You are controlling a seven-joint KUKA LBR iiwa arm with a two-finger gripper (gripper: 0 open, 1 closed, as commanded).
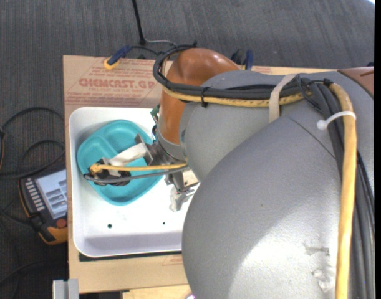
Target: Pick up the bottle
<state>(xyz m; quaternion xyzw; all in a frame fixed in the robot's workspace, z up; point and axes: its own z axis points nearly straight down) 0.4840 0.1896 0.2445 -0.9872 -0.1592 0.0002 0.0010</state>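
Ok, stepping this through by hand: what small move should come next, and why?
Probably lift the pincer a little: it hangs low beside the teal dish in the white bin, and the arm covers much of the view, so no grasp can be aimed.

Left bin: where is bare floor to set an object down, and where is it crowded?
Free: the floor strip between the teal dish and the near wall of the bin. Crowded: the far half, with the dish, and the right side under the arm.
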